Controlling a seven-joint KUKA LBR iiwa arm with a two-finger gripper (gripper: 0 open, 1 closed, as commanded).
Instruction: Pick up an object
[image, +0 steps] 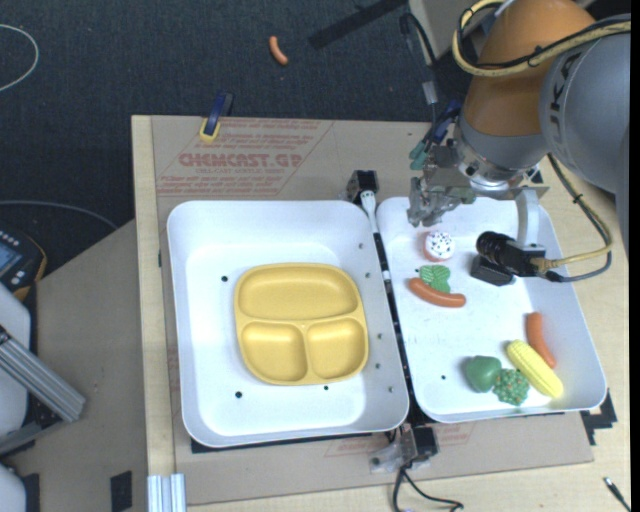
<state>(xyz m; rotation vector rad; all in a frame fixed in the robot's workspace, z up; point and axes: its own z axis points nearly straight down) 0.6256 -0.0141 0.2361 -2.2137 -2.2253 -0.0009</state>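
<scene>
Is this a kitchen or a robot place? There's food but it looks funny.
Most likely a robot lab, not a kitchen. The food is toys: a corn cob, a carrot and a hot dog lying in a white bin. A robot gripper hangs over it, with cables around the bench.

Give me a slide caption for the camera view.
Tool hovers over right bin near cupcake; yellow tray in left bin.

Bench top is a tan board with red lettering along its far edge. Two shallow white bins sit on it side by side, touching: left bin, right bin. A blue-and-yellow clamp grips the far-left edge (small black fittings between the bins).
</scene>
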